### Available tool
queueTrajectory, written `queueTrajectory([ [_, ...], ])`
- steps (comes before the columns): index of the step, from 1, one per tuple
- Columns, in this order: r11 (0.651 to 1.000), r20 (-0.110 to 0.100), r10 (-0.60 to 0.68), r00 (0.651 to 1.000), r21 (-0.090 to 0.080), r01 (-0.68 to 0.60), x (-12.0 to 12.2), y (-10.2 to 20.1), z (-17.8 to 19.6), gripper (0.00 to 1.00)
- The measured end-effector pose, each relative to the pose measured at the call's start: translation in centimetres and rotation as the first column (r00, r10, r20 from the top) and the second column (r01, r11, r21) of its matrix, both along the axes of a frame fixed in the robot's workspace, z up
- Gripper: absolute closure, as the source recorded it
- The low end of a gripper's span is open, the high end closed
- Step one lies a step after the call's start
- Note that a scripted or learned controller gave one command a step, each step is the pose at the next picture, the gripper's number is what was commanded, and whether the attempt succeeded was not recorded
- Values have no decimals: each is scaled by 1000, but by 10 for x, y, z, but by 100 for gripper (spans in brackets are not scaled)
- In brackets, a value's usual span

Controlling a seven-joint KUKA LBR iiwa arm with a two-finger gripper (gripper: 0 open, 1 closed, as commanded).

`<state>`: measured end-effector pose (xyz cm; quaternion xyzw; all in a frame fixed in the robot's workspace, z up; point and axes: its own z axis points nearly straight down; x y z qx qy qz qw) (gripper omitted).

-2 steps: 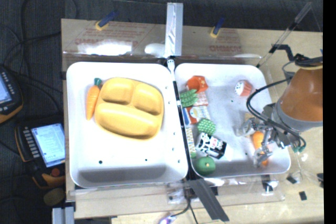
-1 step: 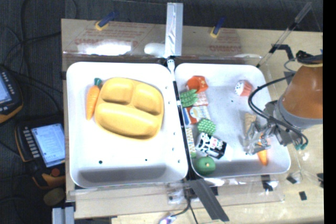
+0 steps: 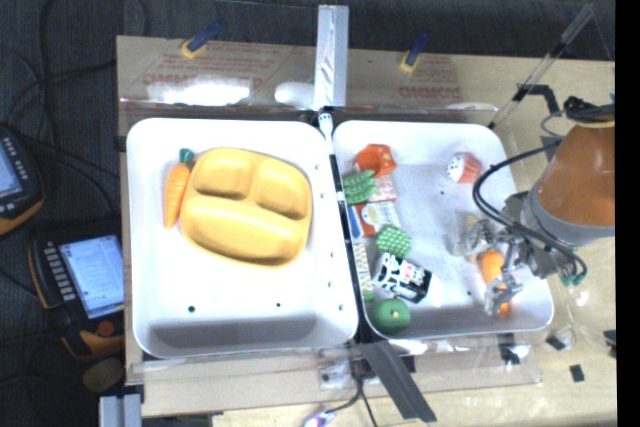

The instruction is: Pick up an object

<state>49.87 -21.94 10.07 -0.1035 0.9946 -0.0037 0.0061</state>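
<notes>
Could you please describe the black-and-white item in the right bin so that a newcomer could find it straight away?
Start at the right bin, the one the gripper reaches into, and follow its left wall toward the near edge. There, just above a green ball in the near-left corner, lies a small cow-patterned box. Its black-and-white patches set it apart from the green, red and orange pieces around it.

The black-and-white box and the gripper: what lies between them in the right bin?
Bare white bin floor lies between the black-and-white box and the gripper, seen in the camera view.
</notes>
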Motion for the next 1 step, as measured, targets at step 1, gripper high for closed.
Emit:
queueTrajectory([
  [1,1000,-2,3,1000,2,-3,-2,1,-10,0],
])
